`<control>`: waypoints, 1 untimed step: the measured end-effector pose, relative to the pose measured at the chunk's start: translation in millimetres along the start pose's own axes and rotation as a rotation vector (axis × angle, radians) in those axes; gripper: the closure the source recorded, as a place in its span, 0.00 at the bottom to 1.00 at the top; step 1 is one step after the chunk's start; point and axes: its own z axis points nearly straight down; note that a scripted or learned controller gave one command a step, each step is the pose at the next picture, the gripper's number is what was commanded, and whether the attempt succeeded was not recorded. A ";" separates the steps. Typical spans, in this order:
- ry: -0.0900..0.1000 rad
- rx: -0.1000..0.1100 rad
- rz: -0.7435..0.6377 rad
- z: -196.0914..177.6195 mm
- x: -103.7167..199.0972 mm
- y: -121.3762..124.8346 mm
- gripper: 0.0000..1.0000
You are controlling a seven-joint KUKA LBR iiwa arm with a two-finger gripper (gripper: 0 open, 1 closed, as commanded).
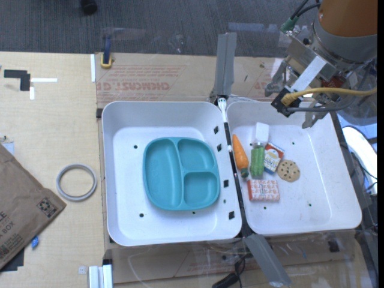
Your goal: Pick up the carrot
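The orange carrot (240, 153) lies in the right bin (327, 206), close to its left wall, with its tip pointing toward the back. My gripper (296, 113) hangs above the bin's back edge, up and to the right of the carrot and well apart from it. It is open, with nothing between its fingers.
Beside the carrot lie a green bottle (257, 159), a small white block (261, 131), an orange-and-white packet (273, 158), a cookie (288, 171) and a red checked packet (264, 190). A teal divided plate (181, 173) sits in the left bin (112, 161). A tape ring (76, 181) lies on the bench to the left.
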 end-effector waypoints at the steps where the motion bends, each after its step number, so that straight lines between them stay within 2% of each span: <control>1: 0.001 -0.001 0.057 -9.4 -17.7 -60.7 0.00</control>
